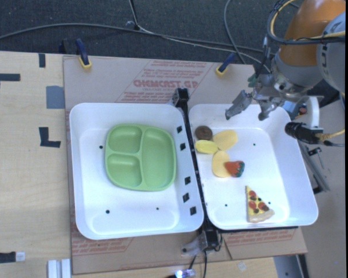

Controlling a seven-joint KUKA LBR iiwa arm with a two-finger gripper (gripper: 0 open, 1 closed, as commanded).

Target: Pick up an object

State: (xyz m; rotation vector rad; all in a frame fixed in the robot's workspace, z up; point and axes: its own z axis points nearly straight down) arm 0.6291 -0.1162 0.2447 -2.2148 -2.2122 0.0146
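Just below and left of the gripper [250, 109], whose fingers are seen spread and empty, a cluster of yellow pieces [217, 149] is found, lying in the right bin [290, 172].

Single fixed camera above tabletop [23, 155], looking down at slant. Moderate distance: both white bins, left bin [81, 172] and right bin [296, 184], fully in frame. Arm [310, 33] enters from right.
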